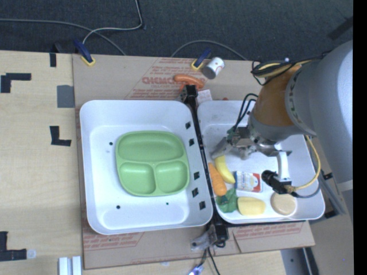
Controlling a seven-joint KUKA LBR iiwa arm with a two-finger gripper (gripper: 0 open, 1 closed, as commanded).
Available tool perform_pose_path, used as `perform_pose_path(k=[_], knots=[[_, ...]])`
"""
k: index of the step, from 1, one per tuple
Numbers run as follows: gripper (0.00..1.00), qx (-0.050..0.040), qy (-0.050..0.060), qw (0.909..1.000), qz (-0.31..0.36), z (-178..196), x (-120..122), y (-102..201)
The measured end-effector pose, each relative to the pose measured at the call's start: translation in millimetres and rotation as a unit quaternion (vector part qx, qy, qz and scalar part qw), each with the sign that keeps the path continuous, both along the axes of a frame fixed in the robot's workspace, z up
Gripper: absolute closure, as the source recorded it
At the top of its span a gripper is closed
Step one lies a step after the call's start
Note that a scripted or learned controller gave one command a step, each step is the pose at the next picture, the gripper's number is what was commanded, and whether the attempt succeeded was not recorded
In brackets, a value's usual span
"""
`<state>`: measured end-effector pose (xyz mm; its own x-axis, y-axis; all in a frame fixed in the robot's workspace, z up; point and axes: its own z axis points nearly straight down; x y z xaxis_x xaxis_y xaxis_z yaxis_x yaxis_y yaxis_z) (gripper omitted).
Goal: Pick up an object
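Over right bin (312, 213), gripper (232, 145) hangs near banana (224, 169) & carrot (217, 179); can't tell jaws' state. Toys sit packed close, so it may bump or grab two.

The bulky arm (338, 90) has smooth light-grey rounded casing with a broad orange band (274, 99) above the wrist; black and yellow cables (312, 171) loop around it.

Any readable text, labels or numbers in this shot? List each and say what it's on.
Red print on the cardboard sheet behind the bins: lettering, mirrored or upside down, too blurred to read.
Red-and-white packet in the right bin: print too small to read.
Nothing else carries legible text.
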<state>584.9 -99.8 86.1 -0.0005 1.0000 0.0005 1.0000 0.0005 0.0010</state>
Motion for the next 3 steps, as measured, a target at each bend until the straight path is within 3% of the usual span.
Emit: perform_pose_path(k=[1, 2, 3], knots=[[0.0, -0.0015, -0.003, 1.0, 0.0, 1, -25, 2], [0.0, -0.0003, -0.001, 1.0, 0.0, 0, 9, -6], [1.0, -0.0009, -0.002, 1.0, 0.0, 10, 9, -6]])
